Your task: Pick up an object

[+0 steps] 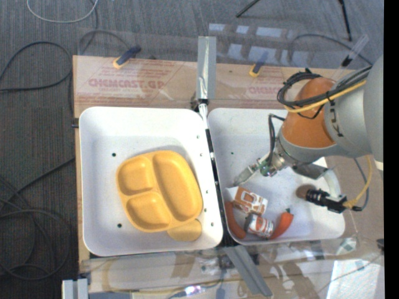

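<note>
- arm comes in from the right, over the right bin; orange band sits over the bin's far right part.
- gripper points down and left, over the left-middle of the right bin floor.
- jaws: can't tell from this angle whether they're open or closed, or whether they have hold of anything.
- pickable stuff is bunched at the near edge of the right bin:
- carton, orange and white, lies just below the gripper in the view; it looks close to the tip, but can't tell if they touch.
- can lies on its side, just on the near side of the carton, touching it or nearly so.
- carrot, orange-red, lies tilted just right of the can.
- sausage, reddish, curves along the bin's left wall, just left of the carton and can.
- left bin holds a yellow plate with three compartments, roughly centred.
- a yellow disc pokes out from under the plate's near right corner.
- both bins sit on a brown board with red print, touching along their shared edge.
</note>
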Robot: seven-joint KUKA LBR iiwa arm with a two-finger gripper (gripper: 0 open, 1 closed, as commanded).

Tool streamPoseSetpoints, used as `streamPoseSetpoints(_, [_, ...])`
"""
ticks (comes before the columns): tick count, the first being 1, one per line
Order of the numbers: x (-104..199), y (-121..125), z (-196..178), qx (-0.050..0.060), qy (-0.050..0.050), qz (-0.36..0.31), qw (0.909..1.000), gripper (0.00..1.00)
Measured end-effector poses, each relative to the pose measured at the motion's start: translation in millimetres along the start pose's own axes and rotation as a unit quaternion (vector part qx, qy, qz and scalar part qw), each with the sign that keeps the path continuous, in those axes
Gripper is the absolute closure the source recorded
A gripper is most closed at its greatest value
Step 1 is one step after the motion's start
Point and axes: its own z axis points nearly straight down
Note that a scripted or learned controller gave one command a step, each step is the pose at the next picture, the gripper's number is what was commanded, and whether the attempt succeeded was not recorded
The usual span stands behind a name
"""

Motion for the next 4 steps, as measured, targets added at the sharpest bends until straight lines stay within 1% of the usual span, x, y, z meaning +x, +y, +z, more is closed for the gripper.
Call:
streamPoseSetpoints(1, [29.9,-46.5,-1.0,0.0,0.0,-0.009,1.0,0.0])
streamPoseSetpoints(2, [30.2,-46.3,-10.0,0.0,0.001,-0.008,1.0,1.0])
streamPoseSetpoints(3, [18.3,-24.8,-1.0,0.004,0.004,0.114,0.9934,1.0])
streamPoseSetpoints(4, [17.7,-23.6,0.0,0.002,0.002,0.114,0.9934,0.0])
